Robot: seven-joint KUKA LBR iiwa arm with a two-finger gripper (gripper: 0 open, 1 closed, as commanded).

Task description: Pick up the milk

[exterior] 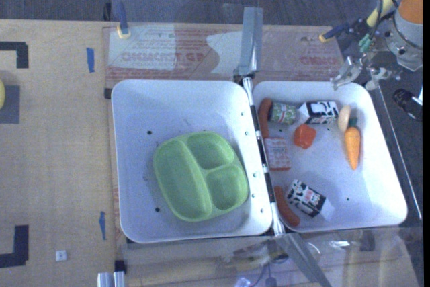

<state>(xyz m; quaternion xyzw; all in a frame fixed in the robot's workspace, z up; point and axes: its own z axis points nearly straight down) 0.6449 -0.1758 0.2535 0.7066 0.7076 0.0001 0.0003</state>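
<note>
Two cow-patterned black-and-white milk cartons lie in the right bin (383,165). One milk carton (321,111) lies near the far wall, between a green can (283,113) and a pale egg-shaped piece (344,118). The other carton (306,198) lies on its side near the front left. My gripper (357,75) hangs over the bin's far right corner, up and to the right of the far carton. It is open, with nothing between its fingers.
The right bin also holds a carrot (353,146), a red piece (304,136), a printed packet (277,153) and two sausages (265,111) (287,210) along its left wall. A green divided plate (200,175) lies in the left bin (134,111).
</note>
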